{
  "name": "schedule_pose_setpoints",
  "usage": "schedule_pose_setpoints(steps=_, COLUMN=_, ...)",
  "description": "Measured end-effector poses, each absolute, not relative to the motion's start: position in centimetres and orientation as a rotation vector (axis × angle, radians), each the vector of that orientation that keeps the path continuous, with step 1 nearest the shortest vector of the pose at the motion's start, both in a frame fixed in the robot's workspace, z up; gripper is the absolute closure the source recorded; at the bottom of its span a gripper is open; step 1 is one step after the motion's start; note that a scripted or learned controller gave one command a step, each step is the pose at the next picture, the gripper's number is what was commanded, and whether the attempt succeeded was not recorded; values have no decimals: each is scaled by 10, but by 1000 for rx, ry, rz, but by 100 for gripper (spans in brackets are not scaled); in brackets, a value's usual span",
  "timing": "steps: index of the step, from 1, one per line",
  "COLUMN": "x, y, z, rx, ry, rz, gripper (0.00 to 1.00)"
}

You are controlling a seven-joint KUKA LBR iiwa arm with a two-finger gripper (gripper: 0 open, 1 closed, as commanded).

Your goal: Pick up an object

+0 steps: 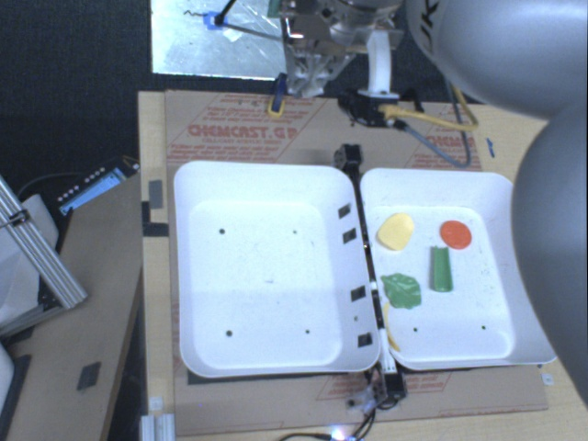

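From my remote station, the gripper (306, 83) hangs over the tabletop's far edge (jaw state I cannot tell), the green block (442, 269) lying in the right bin (491, 191), well nearer me, long axis near-to-far.

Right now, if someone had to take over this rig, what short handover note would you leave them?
Gripper: raised above the far edge of the bench, behind both bins; whether it holds anything cannot be made out.
Things: all four lie in the right bin: yellow piece, red round piece, green stick, leafy green piece. The stick lies just below the red piece; the leafy piece sits nearest the divider.
Done: no pick to be seen.
Left: go down into the right bin, close on one piece, lift it.
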State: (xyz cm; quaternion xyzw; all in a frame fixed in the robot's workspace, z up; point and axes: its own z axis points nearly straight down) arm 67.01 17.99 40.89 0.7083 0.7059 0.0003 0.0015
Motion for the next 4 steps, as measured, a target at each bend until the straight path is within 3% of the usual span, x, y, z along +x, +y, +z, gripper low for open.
schedule_pose_setpoints(steps=1, x=666, y=229, z=277, rx=2221, ry=2233, rz=-15, gripper=100)
schedule_pose_setpoints(steps=2, x=669, y=234, z=453, rx=2209, ry=2221, rz=28, gripper=100)
schedule_pose_setpoints(steps=3, x=607, y=235, z=406, rx=2217, ry=2229, rz=-2, gripper=100)
schedule_pose_setpoints(steps=4, x=666, y=233, z=487, rx=2215, ry=2220, rz=15, gripper=100)
